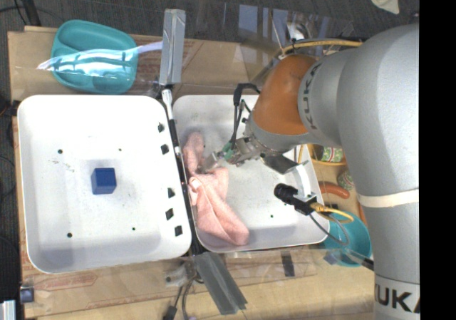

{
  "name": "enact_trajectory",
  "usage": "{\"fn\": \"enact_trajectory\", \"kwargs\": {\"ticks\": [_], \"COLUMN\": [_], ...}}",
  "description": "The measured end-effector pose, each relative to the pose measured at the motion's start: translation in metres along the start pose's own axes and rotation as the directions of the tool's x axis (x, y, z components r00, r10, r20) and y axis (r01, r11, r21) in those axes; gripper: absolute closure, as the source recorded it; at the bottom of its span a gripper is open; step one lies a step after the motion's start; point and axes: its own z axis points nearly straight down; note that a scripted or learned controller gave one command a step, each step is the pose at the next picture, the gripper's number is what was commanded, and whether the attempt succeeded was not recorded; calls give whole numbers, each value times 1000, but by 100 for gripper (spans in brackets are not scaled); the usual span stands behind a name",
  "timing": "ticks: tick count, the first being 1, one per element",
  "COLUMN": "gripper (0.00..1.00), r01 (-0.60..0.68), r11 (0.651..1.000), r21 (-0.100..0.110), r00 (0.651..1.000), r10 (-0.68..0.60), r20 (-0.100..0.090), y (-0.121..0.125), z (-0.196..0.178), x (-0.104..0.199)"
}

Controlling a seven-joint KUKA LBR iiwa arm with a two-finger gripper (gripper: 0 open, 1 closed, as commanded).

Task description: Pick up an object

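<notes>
Gripper (217, 160) fingers are being hidden too much for their state to be told as it is being held low at the pink cloth (212, 197) along the right bin's (285, 236) left wall, while a blue cube (104, 180) is being carried mid-floor by the left bin (43, 240).

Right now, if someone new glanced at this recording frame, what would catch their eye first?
The big grey arm with its orange band fills the right side, reaching down into the right bin. Its gripper sits low at the upper end of a crumpled pink cloth lying along that bin's left wall. In the left bin, a small blue cube stands alone.
</notes>
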Motion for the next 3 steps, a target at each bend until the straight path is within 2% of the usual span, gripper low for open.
{"fn": "enact_trajectory", "kwargs": {"ticks": [1, 2, 3], "gripper": [0, 0, 100], "r01": [52, -163, -159], "r11": [999, 987, 987], "r21": [0, 2, 1], "r00": [999, 987, 987], "r10": [-52, 163, 159], "r20": [1, 0, -1], "y": [-41, -1, 0], "z": [0, 0, -10], "x": [23, 11, 11]}}
